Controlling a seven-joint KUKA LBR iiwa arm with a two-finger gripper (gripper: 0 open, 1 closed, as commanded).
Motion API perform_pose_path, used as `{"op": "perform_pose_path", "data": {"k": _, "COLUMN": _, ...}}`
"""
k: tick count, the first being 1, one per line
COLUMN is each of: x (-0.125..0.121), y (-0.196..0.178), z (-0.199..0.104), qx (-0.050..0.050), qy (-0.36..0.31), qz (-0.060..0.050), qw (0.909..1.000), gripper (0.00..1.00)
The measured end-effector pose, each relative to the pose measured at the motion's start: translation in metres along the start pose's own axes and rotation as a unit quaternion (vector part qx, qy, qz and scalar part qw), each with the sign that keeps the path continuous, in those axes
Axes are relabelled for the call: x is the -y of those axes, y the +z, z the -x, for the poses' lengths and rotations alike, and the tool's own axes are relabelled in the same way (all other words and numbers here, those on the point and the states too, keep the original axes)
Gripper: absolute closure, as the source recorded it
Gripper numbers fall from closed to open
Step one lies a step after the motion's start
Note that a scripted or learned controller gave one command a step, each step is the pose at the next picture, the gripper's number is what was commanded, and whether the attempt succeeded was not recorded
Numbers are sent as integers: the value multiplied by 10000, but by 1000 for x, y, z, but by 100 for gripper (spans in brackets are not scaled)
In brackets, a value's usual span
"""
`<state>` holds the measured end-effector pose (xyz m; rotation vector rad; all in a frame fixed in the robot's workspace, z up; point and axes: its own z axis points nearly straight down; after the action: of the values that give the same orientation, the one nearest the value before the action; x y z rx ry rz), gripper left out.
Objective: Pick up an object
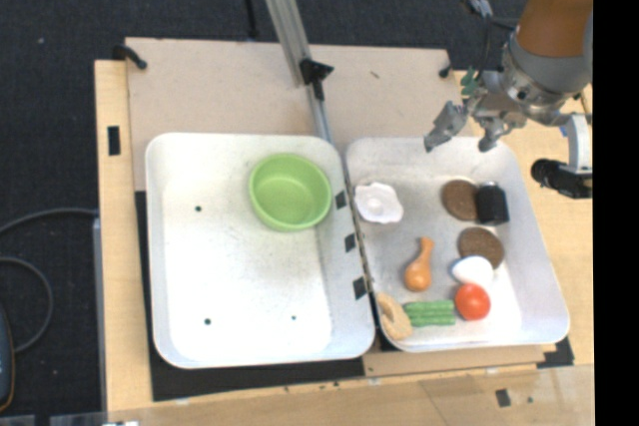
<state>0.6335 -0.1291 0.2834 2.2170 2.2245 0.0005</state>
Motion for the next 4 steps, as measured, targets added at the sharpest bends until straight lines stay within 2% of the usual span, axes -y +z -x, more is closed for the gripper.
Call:
{"op": "perform_pose_path", "data": {"k": 1, "x": 0, "y": 0, "z": 0, "qx": 1, "qy": -1, "qz": 0, "qw": 10000, "gripper": 0}}
{"op": "perform_pose_path", "data": {"k": 3, "x": 11, "y": 89, "z": -4, "qx": 5, "qy": 30, "qz": -25, "qw": 10000, "gripper": 0}}
{"op": "perform_pose_path", "data": {"k": 4, "x": 2, "y": 142, "z": -7, "qx": 6, "qy": 11, "qz": -27, "qw": 10000, "gripper": 0}}
